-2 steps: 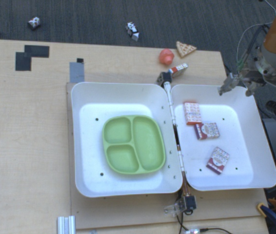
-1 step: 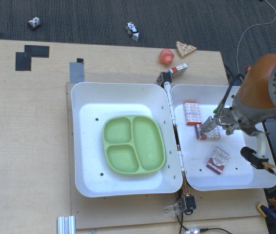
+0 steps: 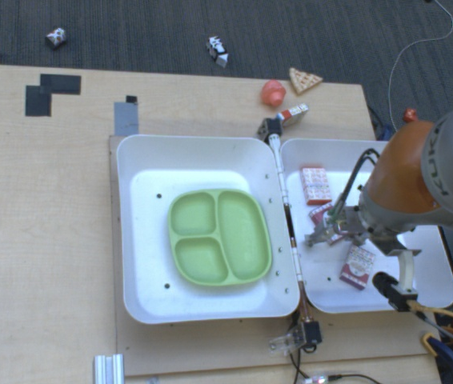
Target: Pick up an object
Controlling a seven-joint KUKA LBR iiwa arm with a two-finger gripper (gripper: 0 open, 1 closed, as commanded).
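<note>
My gripper (image 3: 320, 235) hangs low over the left part of the right bin (image 3: 322, 293), on the grey arm with the orange band. A red and white packet (image 3: 315, 184) lies at the back of that bin. Just behind the gripper a small red piece (image 3: 320, 214) rests on the bin floor. Another red and white packet (image 3: 358, 266) lies to the gripper's right, partly under the wrist. I see nothing between the fingers.
The left bin (image 3: 142, 214) holds a green divided plate (image 3: 219, 237). On the bench behind the bins lie a red ball (image 3: 273, 93), a pizza-slice toy (image 3: 305, 79) and a small red and white tube (image 3: 294, 114). Cables run along the bench's right edge.
</note>
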